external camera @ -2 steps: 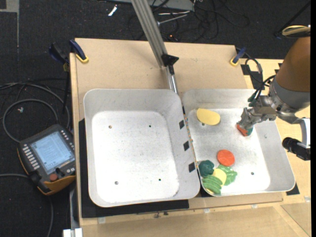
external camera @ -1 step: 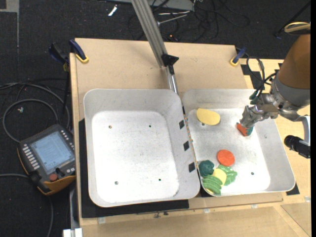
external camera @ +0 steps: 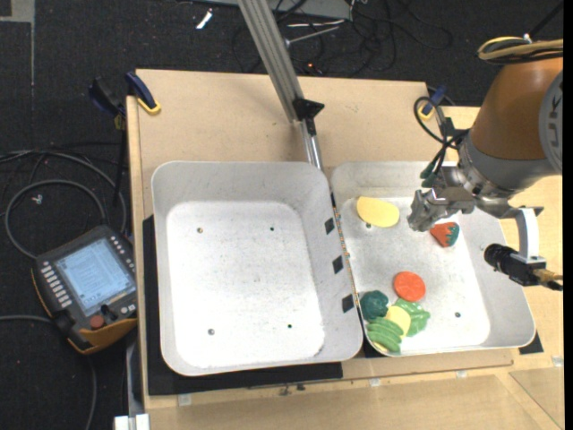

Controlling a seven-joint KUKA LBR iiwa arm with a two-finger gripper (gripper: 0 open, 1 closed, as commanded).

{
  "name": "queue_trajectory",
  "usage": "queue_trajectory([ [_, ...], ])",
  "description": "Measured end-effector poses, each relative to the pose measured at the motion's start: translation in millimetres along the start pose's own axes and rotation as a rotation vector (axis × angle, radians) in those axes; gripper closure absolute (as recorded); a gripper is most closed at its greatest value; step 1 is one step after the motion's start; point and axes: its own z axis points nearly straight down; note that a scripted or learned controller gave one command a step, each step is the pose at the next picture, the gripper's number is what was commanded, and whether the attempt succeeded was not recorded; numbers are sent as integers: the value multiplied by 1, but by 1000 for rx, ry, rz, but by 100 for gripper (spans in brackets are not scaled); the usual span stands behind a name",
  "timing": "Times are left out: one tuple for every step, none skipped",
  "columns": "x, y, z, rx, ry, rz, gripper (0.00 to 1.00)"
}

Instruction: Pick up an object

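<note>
My gripper (external camera: 423, 215) hangs over the back of the right bin (external camera: 501, 330), its dark fingers pointing down. A yellow lemon-shaped toy (external camera: 377, 211) lies just to its left. A red strawberry toy (external camera: 445, 233) with a green top sits right beside the gripper, at its lower right. Nothing shows between the fingers. Further forward lie an orange-red round toy (external camera: 410, 285), a dark green broccoli-like toy (external camera: 373, 305), and a yellow and light green toy (external camera: 398, 323) at the front edge.
The left bin (external camera: 170, 240) stands beside the right one, with black clips on the shared rim. A slanted metal pole (external camera: 273, 52) crosses behind the bins. A teach pendant (external camera: 87, 280) lies on the floor at left.
</note>
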Motion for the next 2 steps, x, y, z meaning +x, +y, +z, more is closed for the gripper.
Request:
queue_trajectory([
  [46, 18, -7, -2, 0, 0, 100],
  [106, 37, -9, -2, 0, -1, 100],
])
